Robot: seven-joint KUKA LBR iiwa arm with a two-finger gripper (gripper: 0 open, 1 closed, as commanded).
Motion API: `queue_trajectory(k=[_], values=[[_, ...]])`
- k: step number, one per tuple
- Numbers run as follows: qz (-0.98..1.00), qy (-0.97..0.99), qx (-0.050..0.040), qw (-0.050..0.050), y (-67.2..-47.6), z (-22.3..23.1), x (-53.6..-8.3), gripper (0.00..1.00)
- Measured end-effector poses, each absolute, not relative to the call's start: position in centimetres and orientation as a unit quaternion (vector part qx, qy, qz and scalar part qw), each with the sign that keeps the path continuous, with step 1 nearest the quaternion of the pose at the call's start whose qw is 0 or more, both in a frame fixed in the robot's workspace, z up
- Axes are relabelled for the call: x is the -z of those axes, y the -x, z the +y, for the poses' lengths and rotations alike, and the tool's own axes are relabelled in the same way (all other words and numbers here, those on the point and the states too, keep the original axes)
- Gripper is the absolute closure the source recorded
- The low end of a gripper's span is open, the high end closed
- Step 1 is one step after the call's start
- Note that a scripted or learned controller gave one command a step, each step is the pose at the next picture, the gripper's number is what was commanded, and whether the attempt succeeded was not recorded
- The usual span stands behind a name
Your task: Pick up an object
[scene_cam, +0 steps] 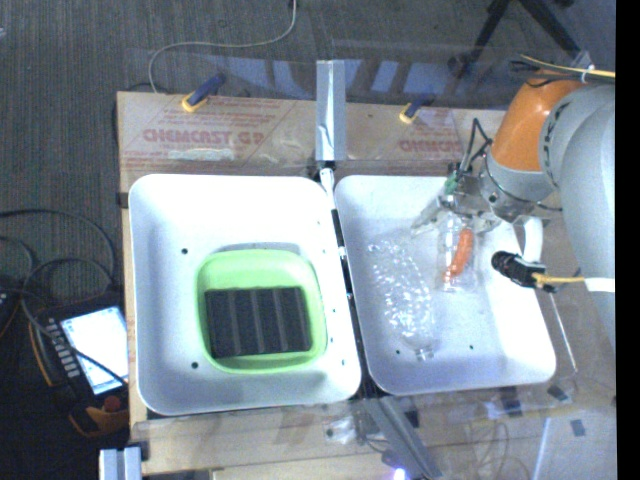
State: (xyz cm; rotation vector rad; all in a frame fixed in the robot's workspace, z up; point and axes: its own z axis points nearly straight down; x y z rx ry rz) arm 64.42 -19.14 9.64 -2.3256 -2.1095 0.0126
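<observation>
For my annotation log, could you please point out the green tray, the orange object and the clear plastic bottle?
green tray [222,272]: camera view, its upper left rim.
orange object [460,256]: camera view, its middle.
clear plastic bottle [402,290]: camera view, its crinkled body.

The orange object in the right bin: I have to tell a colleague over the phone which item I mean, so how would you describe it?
Look at the right-hand white bin, on the side where the grey arm reaches in. Just below the gripper lies a slim orange object, lengthwise up and down the view. Its neighbour, a crinkly clear plastic item, is colourless; the orange one is the bin's single brightly coloured thing.
</observation>
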Motion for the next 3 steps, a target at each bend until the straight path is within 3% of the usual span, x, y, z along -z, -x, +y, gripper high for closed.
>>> queue_trajectory(k=[1,2,3], values=[[-0.672,0.741,-0.0059,0.002,-64.3,-19.1,-10.4,1.00],[-0.718,0.696,-0.0012,-0.001,-64.2,-15.8,-17.7,1.00],[-0.631,0.775,-0.0014,0.000,-66.8,-18.3,-19.4,1.00]])
